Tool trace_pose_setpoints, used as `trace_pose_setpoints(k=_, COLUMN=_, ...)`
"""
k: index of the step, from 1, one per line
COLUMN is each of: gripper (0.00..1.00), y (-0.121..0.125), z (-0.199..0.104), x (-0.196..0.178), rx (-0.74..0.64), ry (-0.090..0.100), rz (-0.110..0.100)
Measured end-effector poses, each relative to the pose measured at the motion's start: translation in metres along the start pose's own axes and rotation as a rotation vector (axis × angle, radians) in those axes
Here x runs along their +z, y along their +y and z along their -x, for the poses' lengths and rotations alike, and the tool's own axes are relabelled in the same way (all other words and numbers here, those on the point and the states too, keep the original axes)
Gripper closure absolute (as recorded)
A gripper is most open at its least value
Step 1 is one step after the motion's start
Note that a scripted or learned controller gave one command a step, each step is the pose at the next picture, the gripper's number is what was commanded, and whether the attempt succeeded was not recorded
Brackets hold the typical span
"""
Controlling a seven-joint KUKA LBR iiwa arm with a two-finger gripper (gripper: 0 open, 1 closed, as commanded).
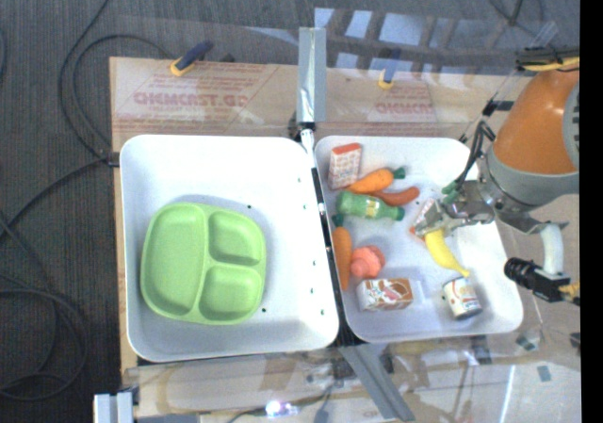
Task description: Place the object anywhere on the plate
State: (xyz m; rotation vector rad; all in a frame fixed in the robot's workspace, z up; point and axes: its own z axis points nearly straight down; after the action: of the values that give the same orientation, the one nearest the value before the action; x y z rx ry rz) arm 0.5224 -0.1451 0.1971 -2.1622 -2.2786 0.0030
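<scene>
A green divided plate (203, 263) lies in the left bin (170, 153). In the right bin (429, 150), my gripper (431, 219) hangs low over the top end of a yellow banana (444, 251). The view does not let me judge whether it touches the banana. Left of the gripper lie a green bottle (369, 208), a carrot (375, 181) and a red pepper (402, 195). The grey and orange arm (532, 143) comes in from the right.
The right bin also holds a small red and white carton (346, 165), a second carrot (341, 256) by the left wall, a pink fruit (367, 261), a brown carton (386, 294) and a can (462, 299). A metal divider (325, 223) separates the bins.
</scene>
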Motion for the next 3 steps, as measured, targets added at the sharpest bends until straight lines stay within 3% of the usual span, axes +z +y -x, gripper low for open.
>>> trace_pose_setpoints(k=1, gripper=1.00, y=0.013, z=-0.085, x=-0.019, rx=-0.042, ry=0.001, rz=0.000)
trace_pose_setpoints(k=2, gripper=1.00, y=0.039, z=-0.185, x=0.015, rx=-0.014, ry=0.001, rz=-0.004)
trace_pose_setpoints(k=3, gripper=1.00, y=0.021, z=-0.233, x=0.011, rx=-0.168, ry=-0.001, rz=-0.002)
